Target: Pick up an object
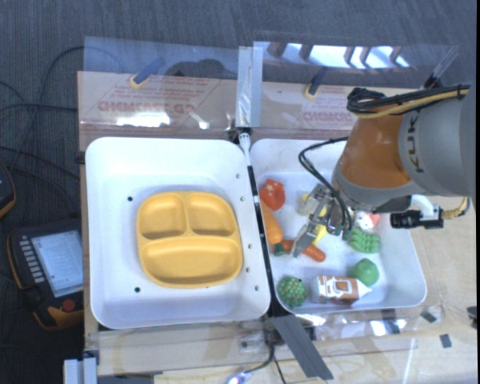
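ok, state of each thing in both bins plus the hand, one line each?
Yellow three-compartment plastic tray: flat in the left white bin, nothing in it.
Red toy tomato: loose in the right white bin.
Orange toy carrot: lying by the divider.
Green toy broccoli: loose, near front wall.
Small carton: on its side.
Green round toy: loose.
Hand: low over the right bin's toys, grasp unclear.
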Available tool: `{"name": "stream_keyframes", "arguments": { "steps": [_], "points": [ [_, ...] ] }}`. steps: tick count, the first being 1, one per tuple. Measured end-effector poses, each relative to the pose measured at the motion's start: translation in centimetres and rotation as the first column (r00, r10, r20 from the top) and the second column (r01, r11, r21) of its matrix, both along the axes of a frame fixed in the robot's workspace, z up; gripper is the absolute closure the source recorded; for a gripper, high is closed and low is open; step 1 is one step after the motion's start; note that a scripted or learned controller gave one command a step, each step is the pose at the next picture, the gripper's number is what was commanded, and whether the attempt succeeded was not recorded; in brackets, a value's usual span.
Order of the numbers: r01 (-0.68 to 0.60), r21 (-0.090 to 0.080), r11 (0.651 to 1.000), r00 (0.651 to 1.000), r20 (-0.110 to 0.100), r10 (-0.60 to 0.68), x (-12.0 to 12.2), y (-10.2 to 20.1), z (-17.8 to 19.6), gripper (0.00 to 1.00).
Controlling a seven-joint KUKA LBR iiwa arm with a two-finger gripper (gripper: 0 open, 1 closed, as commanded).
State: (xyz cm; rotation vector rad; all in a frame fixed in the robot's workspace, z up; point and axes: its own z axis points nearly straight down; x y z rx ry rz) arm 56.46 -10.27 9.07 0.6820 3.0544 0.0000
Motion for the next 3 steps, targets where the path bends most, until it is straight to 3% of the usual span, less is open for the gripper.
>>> {"name": "stream_keyframes", "arguments": {
  "steps": [1,2,3],
  "points": [
    [-0.001,-0.004,1.0,1.0,0.005,0.001,0.2,0.0,1.1,1.0],
    [0.086,0.001,0.996,0.996,-0.009,-0.085,-1.1,4.9,15.5,1.0],
    [0.168,0.002,0.986,0.986,-0.011,-0.168,-4.8,10.5,16.0,1.0]
  ]
}}
